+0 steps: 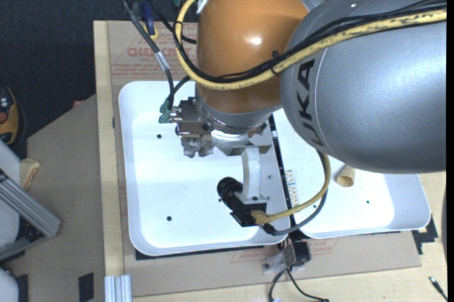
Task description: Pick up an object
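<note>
My arm's big orange and grey wrist hangs over the two white bins and hides much of them. The gripper [193, 143] reaches down over the back middle of the left bin [145, 180], just above its floor. A small tan cylinder [344, 176] lies in the right bin [401, 212], close under the edge of the arm. I see nothing between the gripper and the left bin's floor.
The divider between the bins [282, 166] runs under the wrist. The bins rest on a cardboard sheet [113, 52]. An aluminium rail [28, 212] lies left of the bench, and a cable with a blue plug [147, 17] loops behind the left bin.
</note>
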`<state>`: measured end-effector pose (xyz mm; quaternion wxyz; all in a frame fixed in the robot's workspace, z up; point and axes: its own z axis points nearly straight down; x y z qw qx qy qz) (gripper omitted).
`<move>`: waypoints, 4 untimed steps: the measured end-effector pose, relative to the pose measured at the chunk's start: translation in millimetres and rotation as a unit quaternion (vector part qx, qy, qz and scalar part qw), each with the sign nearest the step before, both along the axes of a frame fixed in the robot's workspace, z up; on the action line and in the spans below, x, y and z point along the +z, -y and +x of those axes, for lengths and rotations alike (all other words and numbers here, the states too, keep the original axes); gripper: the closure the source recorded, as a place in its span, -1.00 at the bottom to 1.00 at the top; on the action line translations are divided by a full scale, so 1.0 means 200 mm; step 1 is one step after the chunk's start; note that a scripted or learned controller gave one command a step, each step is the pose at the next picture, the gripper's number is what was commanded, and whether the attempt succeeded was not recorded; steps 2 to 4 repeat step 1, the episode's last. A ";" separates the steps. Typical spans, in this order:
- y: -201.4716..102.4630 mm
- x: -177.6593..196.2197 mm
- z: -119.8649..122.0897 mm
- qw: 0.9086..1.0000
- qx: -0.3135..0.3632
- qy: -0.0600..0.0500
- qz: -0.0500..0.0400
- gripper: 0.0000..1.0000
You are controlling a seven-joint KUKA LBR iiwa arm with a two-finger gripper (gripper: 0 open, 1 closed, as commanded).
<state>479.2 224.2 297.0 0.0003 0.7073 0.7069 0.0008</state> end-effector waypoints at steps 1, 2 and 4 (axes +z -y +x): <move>0.00 0.32 0.12 1.000 0.001 0.004 0.001 1.00; 0.00 0.32 0.12 1.000 0.001 0.004 0.001 1.00; 0.00 0.32 0.12 1.000 0.001 0.004 0.001 1.00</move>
